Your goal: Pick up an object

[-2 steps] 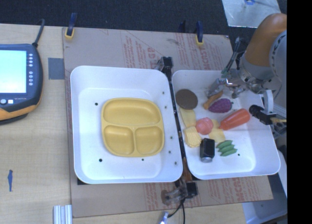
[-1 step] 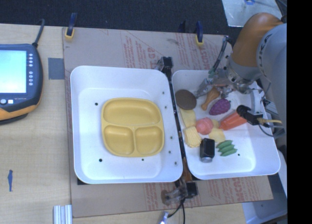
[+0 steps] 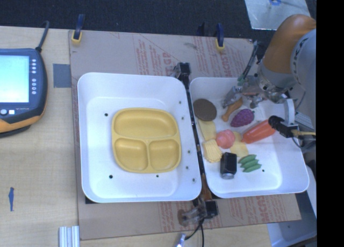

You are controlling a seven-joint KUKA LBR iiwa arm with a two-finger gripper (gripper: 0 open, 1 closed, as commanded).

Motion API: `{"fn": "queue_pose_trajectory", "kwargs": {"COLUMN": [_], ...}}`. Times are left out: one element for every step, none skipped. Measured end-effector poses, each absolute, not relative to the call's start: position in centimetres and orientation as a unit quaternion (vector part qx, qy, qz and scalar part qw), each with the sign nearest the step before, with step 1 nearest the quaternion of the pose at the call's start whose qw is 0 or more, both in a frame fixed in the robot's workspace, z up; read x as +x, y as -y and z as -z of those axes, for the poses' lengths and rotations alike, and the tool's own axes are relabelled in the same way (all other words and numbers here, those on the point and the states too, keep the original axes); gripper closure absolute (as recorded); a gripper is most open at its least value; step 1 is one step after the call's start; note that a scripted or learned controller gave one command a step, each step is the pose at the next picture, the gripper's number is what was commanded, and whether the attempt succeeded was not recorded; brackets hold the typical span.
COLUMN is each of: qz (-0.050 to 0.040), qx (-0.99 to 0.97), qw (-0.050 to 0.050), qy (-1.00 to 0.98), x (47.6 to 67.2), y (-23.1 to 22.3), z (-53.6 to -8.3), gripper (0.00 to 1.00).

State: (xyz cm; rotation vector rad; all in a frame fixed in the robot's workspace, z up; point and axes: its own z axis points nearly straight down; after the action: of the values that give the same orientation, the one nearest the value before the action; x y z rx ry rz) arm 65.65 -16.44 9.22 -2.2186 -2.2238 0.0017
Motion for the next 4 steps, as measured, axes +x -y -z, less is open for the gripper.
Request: {"fn": "queue_pose_trajectory", "kwargs": {"qz": [-0.0017,-0.0016,-0.0013,-0.0018], "qx": [-0.706,-0.706,-0.705,-0.704], "qw": [0.001,0.001,0.001,0.001], "qy": [0.708,0.708,0.709,0.71], "x": [60.8,55.2,52.1,52.2], "y": [15.3,13.0,14.6,14.7], "z": [-9.2,-9.1,-10.8,-11.8], "gripper": [0.0,0.0,0.0,1.0]}}
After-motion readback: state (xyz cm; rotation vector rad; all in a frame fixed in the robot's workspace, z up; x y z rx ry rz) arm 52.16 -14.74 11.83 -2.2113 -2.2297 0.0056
